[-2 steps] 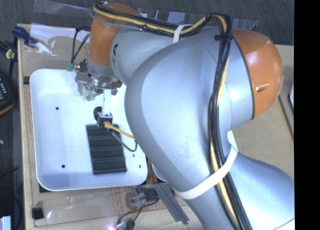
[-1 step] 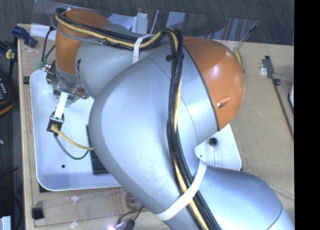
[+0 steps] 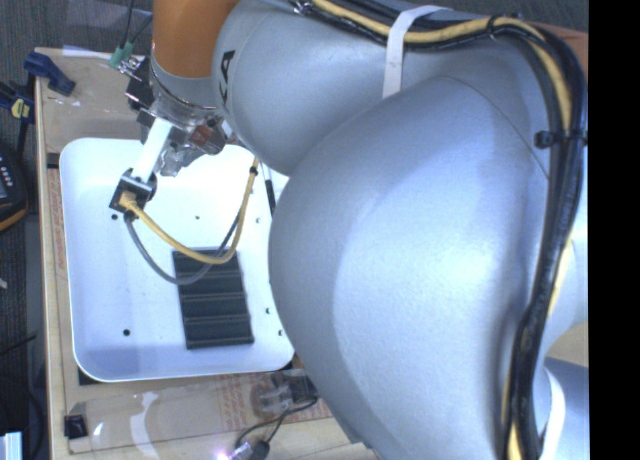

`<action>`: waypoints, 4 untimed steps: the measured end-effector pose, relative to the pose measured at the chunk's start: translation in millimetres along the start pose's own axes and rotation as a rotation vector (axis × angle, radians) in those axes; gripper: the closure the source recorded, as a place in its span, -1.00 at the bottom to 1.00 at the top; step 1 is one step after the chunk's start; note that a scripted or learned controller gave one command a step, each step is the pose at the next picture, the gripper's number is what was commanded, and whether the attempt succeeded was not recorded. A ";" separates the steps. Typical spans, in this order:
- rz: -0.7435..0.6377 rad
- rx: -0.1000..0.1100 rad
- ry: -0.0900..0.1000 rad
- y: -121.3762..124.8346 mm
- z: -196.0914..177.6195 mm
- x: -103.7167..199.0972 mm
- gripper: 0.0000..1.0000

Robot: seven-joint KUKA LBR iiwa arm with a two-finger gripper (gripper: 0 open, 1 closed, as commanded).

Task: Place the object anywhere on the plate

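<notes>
A dark grey ridged rectangular slab (image 3: 213,300) lies flat in the near half of the left white bin (image 3: 90,248). My gripper (image 3: 175,158) hangs over the far part of that bin, below the orange wrist band (image 3: 185,18). It is up and to the left of the slab and apart from it. I see nothing held at the gripper. The grey bulk of my arm (image 3: 420,248) covers the bin's right side and everything further right.
The wooden bench edge (image 3: 180,413) runs along the front with a small connector and cables (image 3: 275,398) on it. A blue clamp (image 3: 45,70) sits at the far left corner. The bin floor left of the slab is bare white.
</notes>
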State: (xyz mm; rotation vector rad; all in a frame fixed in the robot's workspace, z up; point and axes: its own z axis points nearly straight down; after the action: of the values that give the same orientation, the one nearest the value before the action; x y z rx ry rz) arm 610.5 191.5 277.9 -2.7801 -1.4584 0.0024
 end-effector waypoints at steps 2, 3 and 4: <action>-0.401 -0.001 0.000 31.7 30.1 15.6 1.00; -0.042 0.004 -0.005 21.1 121.4 47.5 1.00; -0.509 0.000 -0.002 -11.2 38.8 24.9 1.00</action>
State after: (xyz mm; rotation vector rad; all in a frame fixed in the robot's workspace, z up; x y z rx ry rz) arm 615.3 218.4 239.1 -2.3241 -2.1116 0.0047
